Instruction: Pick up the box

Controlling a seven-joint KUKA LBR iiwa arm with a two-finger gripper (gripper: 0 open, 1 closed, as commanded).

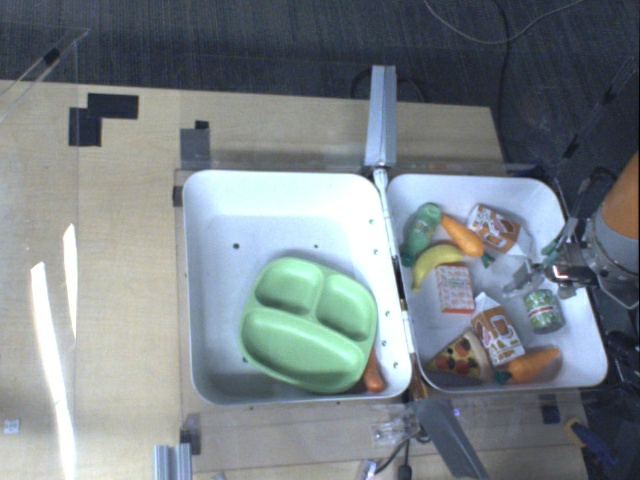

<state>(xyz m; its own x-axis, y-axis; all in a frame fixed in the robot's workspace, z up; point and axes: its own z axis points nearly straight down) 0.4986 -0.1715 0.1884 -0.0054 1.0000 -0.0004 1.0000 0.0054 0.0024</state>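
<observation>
At the right edge of the frame, the gripper (pixel 556 264) is hovering over the right bin (pixel 530 190); finger state unclear. Left of it, the box (pixel 454 288) is lying beside the banana (pixel 436 259).

green tray (pixel 310 323); yellow banana (pixel 438 260); orange carrot (pixel 461 234)

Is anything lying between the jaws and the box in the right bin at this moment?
Nothing clearly blocks it. The gripper sits over the right bin near its right wall. The box lies flat to its left, with what looks like a clear plastic item between them. The banana touches the box's upper edge.
</observation>
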